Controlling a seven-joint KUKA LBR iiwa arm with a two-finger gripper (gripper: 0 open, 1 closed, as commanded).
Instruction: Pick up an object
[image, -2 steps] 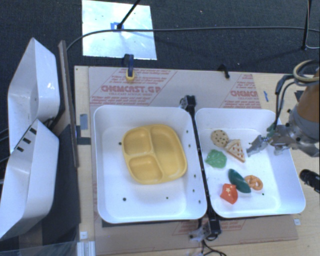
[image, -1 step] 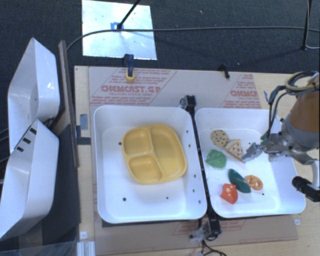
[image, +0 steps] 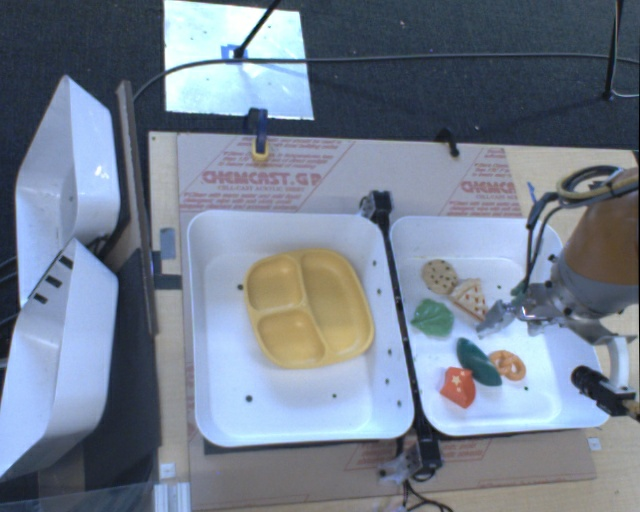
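Nearby: gripper (image: 497, 318) beside cracker wedge (image: 469, 297), above dark green piece (image: 478, 361), pretzel (image: 508, 365); grip unclear.

A robotics lab: clamped protective board (image: 300, 170), cables (image: 400, 62), twin white bins (image: 300, 420).

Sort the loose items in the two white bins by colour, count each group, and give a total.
Yellow: 1, the tray
Tan: 2, the cookie and the wedge
Green: 2, the leaf and the dark green piece
Orange: 1, the pretzel
Red: 1, the red piece
Total: 7
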